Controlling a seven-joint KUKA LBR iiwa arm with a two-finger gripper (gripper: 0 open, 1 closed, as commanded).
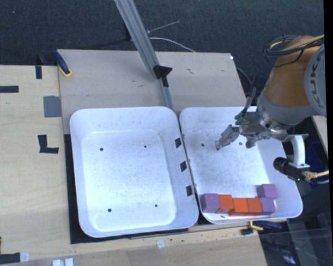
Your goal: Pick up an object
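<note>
The bench (115, 77) bears two bins; the right bin (210, 123) holds the blocks. My arm (293, 87) reaches over its upper half. The purple and orange blocks (240, 202) lie in a row against the near wall, well apart from my gripper (225, 141). Nothing is grasped. I cannot tell whether my fingers are open or closed. Descent, grasp and lift remain.

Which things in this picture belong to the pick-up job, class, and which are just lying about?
Part of the job:
- gripper, above the right bin's floor, holding nothing visible
- purple and orange blocks, along the near wall
- right bin, which holds them

Lying about:
- left bin
- metal pole
- blue and yellow clamp
- black tape marks
</note>
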